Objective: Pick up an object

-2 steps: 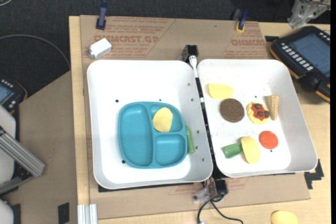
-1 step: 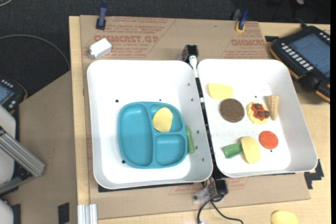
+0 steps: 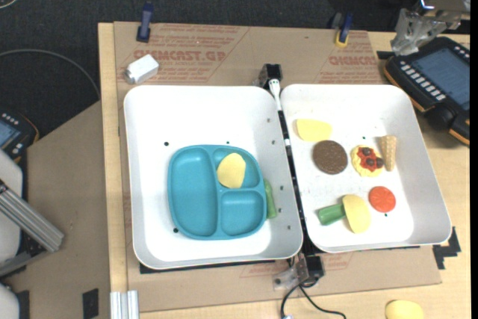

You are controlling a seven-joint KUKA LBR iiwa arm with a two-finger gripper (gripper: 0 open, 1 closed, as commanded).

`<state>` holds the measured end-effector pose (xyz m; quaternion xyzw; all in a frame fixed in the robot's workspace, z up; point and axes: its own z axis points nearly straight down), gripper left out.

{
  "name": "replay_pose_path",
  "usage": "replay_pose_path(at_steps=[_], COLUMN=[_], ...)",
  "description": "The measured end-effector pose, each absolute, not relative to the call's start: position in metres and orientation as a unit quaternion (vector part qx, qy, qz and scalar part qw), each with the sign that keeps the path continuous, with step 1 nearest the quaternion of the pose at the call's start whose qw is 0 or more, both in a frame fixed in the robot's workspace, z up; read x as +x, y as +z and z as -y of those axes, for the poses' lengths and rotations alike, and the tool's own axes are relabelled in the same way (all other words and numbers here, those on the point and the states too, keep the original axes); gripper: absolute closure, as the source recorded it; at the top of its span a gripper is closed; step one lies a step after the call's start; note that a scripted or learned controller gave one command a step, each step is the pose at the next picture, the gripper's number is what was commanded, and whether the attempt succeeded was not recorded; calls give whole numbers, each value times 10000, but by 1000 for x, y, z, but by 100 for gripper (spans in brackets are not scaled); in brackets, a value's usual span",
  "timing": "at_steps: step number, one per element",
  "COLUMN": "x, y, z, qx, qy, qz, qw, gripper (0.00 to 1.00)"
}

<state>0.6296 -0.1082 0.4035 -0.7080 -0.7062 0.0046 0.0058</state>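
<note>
The right bin (image 3: 418, 231) holds several toy foods: a pale yellow wedge (image 3: 312, 129), a brown round cookie (image 3: 329, 157), a small pizza-like disc (image 3: 367, 160), a cone (image 3: 387, 152), a red disc (image 3: 382, 199), a yellow piece (image 3: 356, 212) and a green piece (image 3: 327, 215) touching it. In the left bin (image 3: 149, 123) lies a teal divided tray (image 3: 194, 194) with a yellow piece (image 3: 231, 170) in its upper right compartment. A green strip (image 3: 269, 200) lies along the tray's right side. My gripper (image 3: 413, 32) hangs beyond the right bin's far right corner, off the bins and away from every object.
A white block (image 3: 142, 69) and a blue clamp (image 3: 145, 21) sit on the board's far left. A yellow-blue clamp (image 3: 343, 29) is at the far edge. A dark pendant (image 3: 437, 78) lies right of the bins. A yellow object (image 3: 403, 308) sits at the bottom right.
</note>
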Motion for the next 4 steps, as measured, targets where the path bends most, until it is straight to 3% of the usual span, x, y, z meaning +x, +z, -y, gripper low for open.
replay_pose_path(at_steps=[1, 2, 3, 4], x=[597, 575, 661, 585], y=[323, 379, 278, 373], z=[83, 195, 225, 123], qx=[-7070, -7111, -7070, -7039], qy=[31, 4, 13, -38], qz=[7072, 7030, 7072, 7103], qw=[48, -57, 6, -23], gripper=[100, 100, 100, 100])
